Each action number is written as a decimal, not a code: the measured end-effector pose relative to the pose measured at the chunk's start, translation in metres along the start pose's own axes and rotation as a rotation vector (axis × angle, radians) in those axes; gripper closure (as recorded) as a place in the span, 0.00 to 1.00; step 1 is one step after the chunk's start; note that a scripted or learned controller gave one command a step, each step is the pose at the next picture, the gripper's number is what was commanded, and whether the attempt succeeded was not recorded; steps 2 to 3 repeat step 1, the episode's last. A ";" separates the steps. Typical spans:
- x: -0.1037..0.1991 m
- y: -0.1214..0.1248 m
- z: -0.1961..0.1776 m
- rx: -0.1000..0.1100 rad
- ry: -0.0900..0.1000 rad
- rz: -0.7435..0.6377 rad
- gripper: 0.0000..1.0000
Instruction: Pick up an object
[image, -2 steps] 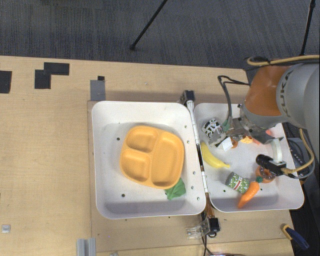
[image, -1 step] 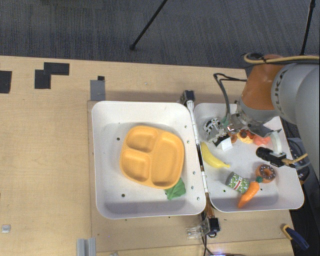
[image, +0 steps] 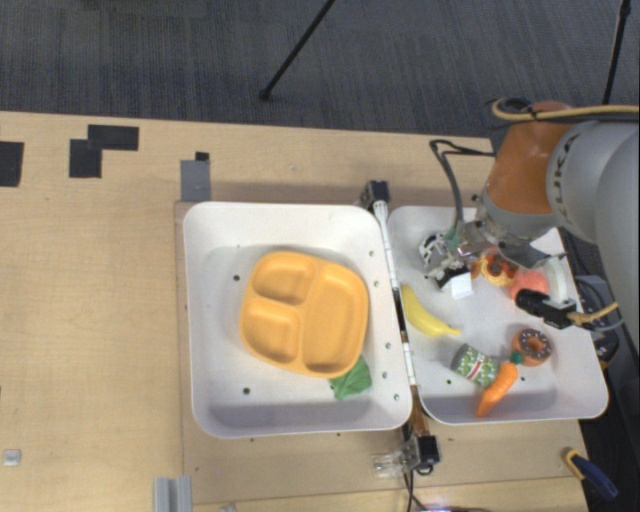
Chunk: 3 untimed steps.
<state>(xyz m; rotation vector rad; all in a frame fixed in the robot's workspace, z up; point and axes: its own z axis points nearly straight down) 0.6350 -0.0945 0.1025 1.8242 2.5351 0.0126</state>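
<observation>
My pincer (image: 452, 262) hangs low in the right bin (image: 580, 400), near its back left corner; I cannot tell its state. Toys lie close for picking: banana (image: 428, 318), carrot (image: 497, 388), doughnut (image: 532, 345). The left bin (image: 200, 300) holds a yellow divided tray (image: 303, 312).

A yellow banana (image: 428, 318) lies flat near the right bin's (image: 590, 395) left wall.

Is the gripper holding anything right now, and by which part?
Cannot be told. The gripper is low in the right bin, by a small white block, but no object shows between its fingers; its tips are too cluttered to read.
</observation>
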 end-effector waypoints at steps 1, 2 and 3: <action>0.025 0.036 -0.090 0.012 0.010 -0.248 1.00; 0.025 0.036 -0.090 0.012 0.010 -0.248 1.00; 0.025 0.036 -0.090 0.012 0.010 -0.248 1.00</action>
